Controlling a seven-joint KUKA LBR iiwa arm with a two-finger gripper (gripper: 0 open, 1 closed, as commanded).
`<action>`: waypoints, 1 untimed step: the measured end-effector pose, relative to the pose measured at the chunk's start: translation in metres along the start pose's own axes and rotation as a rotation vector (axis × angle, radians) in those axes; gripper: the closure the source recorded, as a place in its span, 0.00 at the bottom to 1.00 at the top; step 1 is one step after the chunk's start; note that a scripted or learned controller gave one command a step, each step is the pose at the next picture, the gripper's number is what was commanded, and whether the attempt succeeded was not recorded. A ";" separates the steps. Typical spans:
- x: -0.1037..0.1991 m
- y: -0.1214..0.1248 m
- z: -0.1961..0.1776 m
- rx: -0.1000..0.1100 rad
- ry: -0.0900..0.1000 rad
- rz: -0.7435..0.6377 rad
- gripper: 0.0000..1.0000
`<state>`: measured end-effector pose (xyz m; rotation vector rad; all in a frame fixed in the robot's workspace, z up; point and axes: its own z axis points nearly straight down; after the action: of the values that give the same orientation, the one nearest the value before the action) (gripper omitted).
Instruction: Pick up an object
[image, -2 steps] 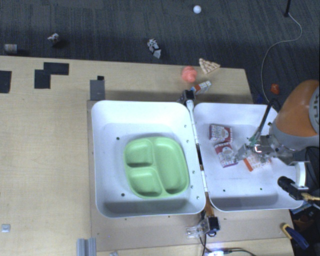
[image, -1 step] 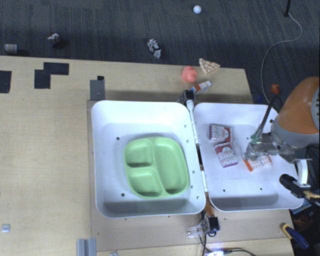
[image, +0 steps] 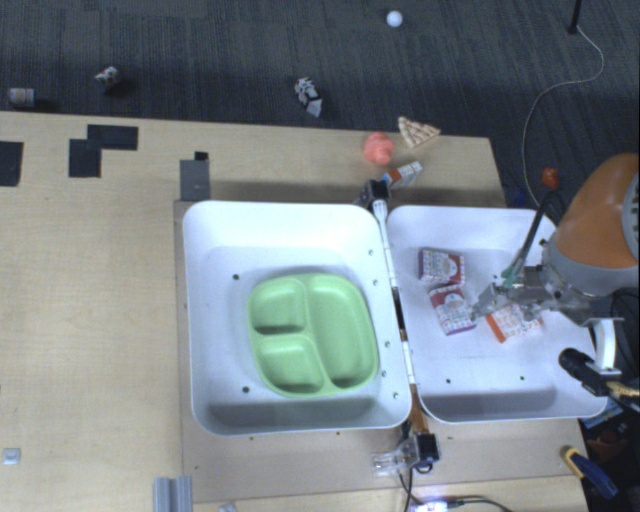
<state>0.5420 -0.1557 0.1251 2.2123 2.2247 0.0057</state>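
The gripper (image: 492, 297) hangs low over the right bin (image: 470, 395), its thin metal fingers (image: 484, 299) reaching toward the small packets there. Whether those fingers are apart or together cannot be told — they blur into the red-and-white print beneath them, and no packet can be seen between them. Their tips sit between two packets: a red-and-white packet (image: 452, 309) just to their left and an orange-and-white packet (image: 515, 322) just to their right, close enough that contact cannot be ruled in or out. A third packet (image: 440, 265), also red and white, lies flat a little further up the bin.

The arm (image: 600, 240) enters from the right, its rounded orange band above a grey wrist, with the gripper body angled down and leftward into the bin.

The left bin (image: 215, 300) — smooth white plastic with rounded corners, like its neighbour — holds a pale green tray (image: 312, 335) with three shallow compartments, lying tilted. Both bins rest on a light wooden bench (image: 90, 330). Beyond them on the bench lie a pinkish ball (image: 378, 148) and a wedge-shaped item (image: 418, 131).
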 end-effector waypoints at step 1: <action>0.044 -0.019 0.031 -0.025 -0.015 0.007 0.00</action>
<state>0.5232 -0.1122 0.0935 2.2007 2.1966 0.0160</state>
